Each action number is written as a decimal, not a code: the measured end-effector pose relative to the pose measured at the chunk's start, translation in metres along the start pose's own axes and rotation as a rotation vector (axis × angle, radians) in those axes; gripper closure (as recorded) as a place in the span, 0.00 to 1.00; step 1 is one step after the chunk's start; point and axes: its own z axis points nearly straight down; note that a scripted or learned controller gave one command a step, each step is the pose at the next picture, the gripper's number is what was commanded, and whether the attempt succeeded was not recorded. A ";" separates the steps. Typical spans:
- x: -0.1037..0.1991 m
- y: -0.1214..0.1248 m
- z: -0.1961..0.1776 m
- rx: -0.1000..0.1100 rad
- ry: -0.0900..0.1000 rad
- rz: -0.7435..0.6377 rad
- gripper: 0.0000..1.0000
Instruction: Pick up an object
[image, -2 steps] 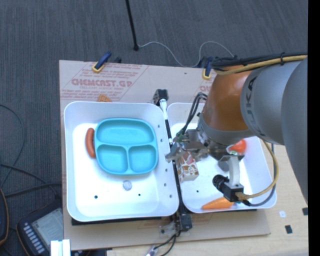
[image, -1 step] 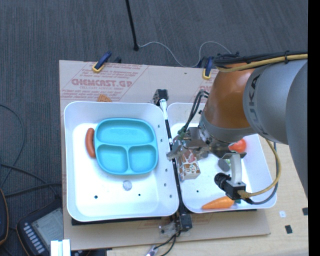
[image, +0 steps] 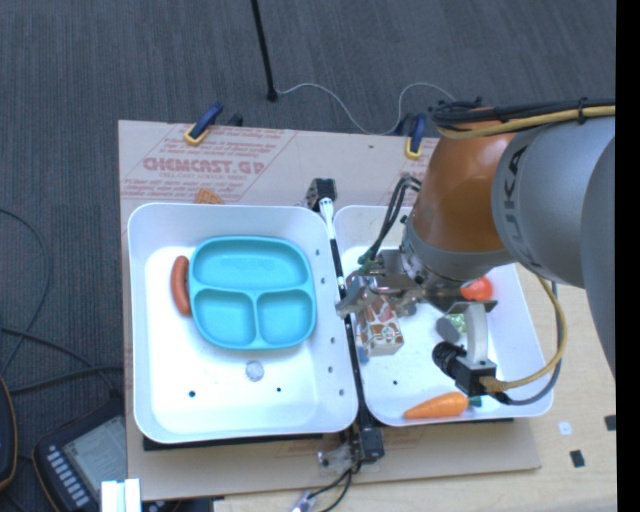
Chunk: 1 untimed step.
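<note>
I've got the arm over the right white bin, wrist down near its left wall. The hand sits low over a small boxy object with white and brown print, lying just right of the divider between the 2 bins. I read this as the approach/grasp step, not a lift.

Can't tell how far the hand is spread, or whether it touches the box; the metal parts blur together there.

Other candidates in the same bin: an orange carrot-shaped toy at the front wall, a small red-orange piece by the wrist.

Next move, my guess: confirm the pinch on the box, then lift straight up, clear of the bin wall.
</note>
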 end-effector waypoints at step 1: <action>0.000 0.000 -0.010 0.000 -0.001 0.000 1.00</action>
